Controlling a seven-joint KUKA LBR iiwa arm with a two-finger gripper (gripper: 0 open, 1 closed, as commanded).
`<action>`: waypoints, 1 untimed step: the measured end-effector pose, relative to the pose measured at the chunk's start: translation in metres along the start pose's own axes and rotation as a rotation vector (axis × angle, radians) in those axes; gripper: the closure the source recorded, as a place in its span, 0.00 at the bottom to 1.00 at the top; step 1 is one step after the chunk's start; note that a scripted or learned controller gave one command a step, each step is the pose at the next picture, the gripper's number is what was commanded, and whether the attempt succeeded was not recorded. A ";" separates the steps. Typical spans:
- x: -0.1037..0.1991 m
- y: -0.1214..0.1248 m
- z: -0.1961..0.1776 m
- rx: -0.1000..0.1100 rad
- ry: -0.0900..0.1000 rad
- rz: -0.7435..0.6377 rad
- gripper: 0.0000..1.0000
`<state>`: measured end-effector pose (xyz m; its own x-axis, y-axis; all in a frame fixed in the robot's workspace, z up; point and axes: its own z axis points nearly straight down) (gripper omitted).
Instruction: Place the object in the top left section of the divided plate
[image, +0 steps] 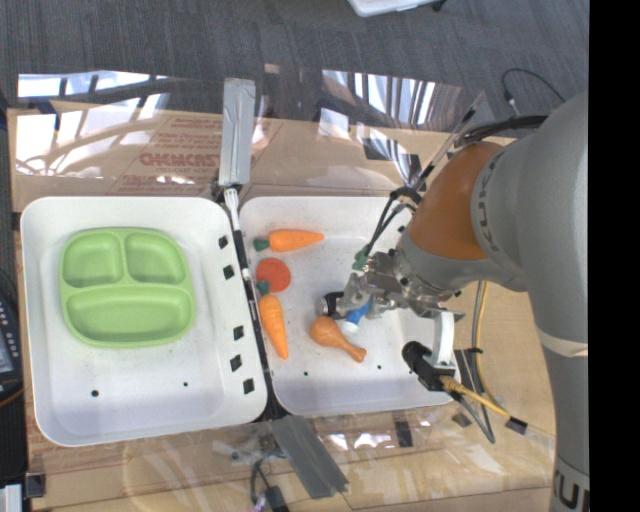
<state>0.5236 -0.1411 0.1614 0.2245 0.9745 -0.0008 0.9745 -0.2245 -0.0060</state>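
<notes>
Running along the bottom of the frame, the bench edge (150, 470) shows pale wood with a grey tape strip (310, 455) and some loose cables at lower centre. Above it sit two shallow white bins side by side: the left bin (60, 400) in the left half of the frame and the right bin (310, 400) at centre. A green divided plate (126, 287) lies in the upper part of the left bin, with two small sections along its top and one long section below. In the right bin, a chicken drumstick (336, 338) lies low at centre, one carrot (273, 324) lies to its left near the bin's left wall, a red tomato (273, 274) sits just above that carrot, and a second carrot (291, 240) lies near the bin's upper edge. The gripper (350, 308) hangs over the right bin, just above and to the right of the drumstick and very close to it; whether it is open or closed cannot be told. The grey arm (520, 200) with its orange band fills the right side. Brown cardboard (150, 150) and dark carpet (150, 40) lie across the top.
</notes>
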 end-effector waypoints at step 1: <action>0.086 0.000 -0.030 -0.003 0.001 -0.143 1.00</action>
<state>0.5429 -0.0574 0.1909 0.0836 0.9965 0.0009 0.9965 -0.0836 -0.0034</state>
